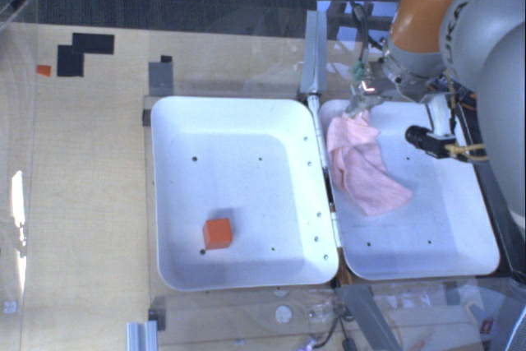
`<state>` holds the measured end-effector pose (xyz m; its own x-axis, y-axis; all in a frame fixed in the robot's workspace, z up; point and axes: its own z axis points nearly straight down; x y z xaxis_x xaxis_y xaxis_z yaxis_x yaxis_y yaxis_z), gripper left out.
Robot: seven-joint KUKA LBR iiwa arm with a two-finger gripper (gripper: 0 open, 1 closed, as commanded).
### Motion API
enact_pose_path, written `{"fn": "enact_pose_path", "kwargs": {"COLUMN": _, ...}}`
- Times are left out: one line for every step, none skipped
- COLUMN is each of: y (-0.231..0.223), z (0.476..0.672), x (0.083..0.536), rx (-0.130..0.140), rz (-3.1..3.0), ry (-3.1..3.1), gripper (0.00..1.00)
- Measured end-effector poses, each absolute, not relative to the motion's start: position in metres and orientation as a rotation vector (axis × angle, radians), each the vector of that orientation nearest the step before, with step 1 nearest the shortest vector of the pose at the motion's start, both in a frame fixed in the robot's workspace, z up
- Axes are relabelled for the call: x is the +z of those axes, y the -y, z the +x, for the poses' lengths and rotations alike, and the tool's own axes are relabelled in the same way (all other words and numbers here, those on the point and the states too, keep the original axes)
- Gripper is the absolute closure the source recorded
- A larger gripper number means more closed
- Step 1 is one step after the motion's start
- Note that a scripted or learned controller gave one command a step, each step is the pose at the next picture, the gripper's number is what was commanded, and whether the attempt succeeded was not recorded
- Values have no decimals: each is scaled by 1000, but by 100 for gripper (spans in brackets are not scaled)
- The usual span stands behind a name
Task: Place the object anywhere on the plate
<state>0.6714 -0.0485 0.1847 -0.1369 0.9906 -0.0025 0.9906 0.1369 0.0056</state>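
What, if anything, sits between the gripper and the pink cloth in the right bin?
Nothing visible. The gripper is at the top edge of the pink cloth in the right bin; the orange block lies apart in the left bin.

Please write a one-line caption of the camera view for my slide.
KUKA arm's tool at the top of a pink cloth in the right bin; orange block in the left bin.
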Motion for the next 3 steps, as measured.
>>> {"fn": "enact_pose_path", "kwargs": {"y": 47, "z": 675, "x": 224, "rx": 6, "rz": 2052, "ry": -2371, "gripper": 100}}
{"fn": "enact_pose_path", "kwargs": {"y": -2, "z": 655, "x": 233, "rx": 4, "rz": 1539, "ry": -2733, "gripper": 100}}
{"fn": "enact_pose_path", "kwargs": {"y": -41, "z": 624, "x": 235, "rx": 4, "rz": 968, "ry": -2983, "gripper": 100}}
